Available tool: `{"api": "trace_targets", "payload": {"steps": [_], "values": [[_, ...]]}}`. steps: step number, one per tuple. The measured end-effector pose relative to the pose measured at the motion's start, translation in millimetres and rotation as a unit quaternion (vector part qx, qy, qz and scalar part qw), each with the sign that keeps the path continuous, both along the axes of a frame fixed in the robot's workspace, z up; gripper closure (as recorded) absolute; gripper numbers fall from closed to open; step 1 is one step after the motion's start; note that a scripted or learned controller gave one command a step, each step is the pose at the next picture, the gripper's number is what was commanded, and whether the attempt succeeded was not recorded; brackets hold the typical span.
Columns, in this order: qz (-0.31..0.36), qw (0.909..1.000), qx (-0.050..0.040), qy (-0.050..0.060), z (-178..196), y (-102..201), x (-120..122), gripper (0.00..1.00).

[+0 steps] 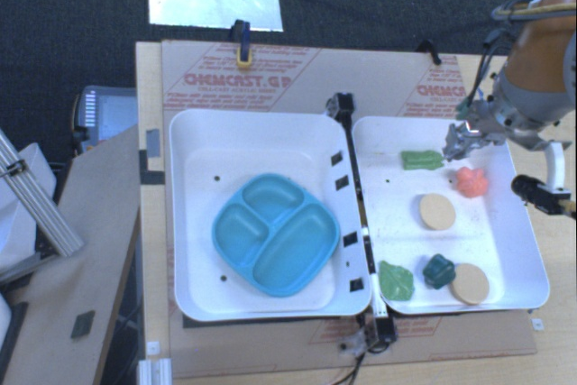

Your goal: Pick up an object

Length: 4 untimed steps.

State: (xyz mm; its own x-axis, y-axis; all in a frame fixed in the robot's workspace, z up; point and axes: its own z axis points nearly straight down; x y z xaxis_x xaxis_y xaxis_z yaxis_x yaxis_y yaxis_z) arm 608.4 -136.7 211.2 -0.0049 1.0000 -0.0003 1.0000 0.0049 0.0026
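Looking down on counter [153, 68], I see gripper [458, 144] low over right bin [532, 270], far end, between green block [422, 160] and pink piece [471, 182]. Cannot tell its grip state. Nearer me: tan disc [437, 212], teal lump [439, 270], second tan disc [470, 283], green leaf shape [395, 280]. Left bin [194, 149] holds blue divided plate [275, 233].

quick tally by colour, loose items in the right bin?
Green: 2, a long piece and a leafy piece
Tan discs: 2, and
Pink/orange: 1
Teal: 1
Total: 6
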Motion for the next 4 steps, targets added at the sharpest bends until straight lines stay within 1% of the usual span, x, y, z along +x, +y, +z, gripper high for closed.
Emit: {"api": "trace_targets", "payload": {"steps": [1,2,4], "values": [[0.002,1.0,0.0012,0.0,13.2,54.7,-5.4,1.0],[0.002,1.0,0.0011,0.001,6.7,101.5,-7.6,1.0],[0.002,1.0,0.0014,0.001,-5.8,205.6,-26.0,1.0]]}}
